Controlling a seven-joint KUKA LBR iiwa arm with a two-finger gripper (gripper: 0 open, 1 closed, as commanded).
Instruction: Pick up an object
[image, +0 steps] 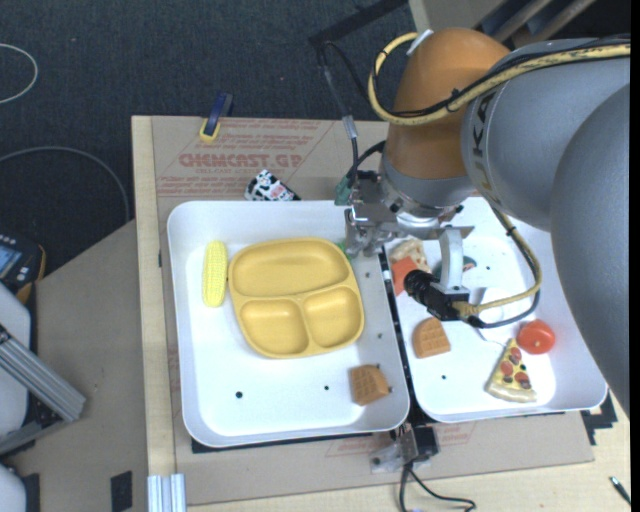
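As the camera looks down on the bench, the arm (520, 120) reaches in from the right and its gripper (415, 250) hangs low over the seam between the two bins. How the hand stands, I cannot tell. In the left bin (190, 330) lie a yellow divided tray (295, 295), a corn cob (214, 272) beside it and a brown biscuit (368, 383). In the right bin (570, 385) lie a pizza slice (512, 375), a tomato (536, 337) and a brown bread piece (431, 338).

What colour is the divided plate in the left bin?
Yellow: the divided plate has a plain surface, seen clearly in the camera view.
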